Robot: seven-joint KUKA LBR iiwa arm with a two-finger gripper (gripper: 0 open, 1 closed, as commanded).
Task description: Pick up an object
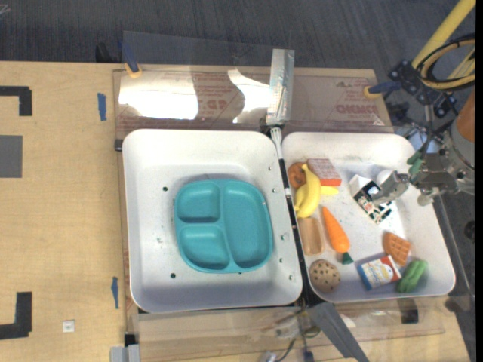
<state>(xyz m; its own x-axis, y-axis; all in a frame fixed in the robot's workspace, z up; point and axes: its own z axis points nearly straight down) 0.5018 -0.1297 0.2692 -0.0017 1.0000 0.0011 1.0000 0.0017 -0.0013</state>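
From the overhead camera I see two white bins side by side across the middle of the frame. The left bin [143, 202] holds a teal divided plate [224, 225], lying flat near its centre.

The right bin [438, 277] carries the clutter. Along its left wall a yellow banana [307, 193] lies above a tan bread roll [312, 234], with a pink-topped box [324, 172] just right of the banana. An orange carrot [336, 230] slants down to the right beside the roll. Below these, at the lower left of that bin, sits a brown speckled cookie [324, 274]. Toward the lower right I make out a waffle-like orange piece [396, 246], a blue and white carton [377, 271] and a green vegetable [413, 275] touching the carton's right side.

The gripper [392, 183] comes in from the right edge, reaching over the upper middle of the right bin. A small black and white packet [372, 199] lies right at its tip, left and slightly below it. Whether the claw is released or clenched on that packet I cannot tell from this angle; the metal parts blur into the packet.
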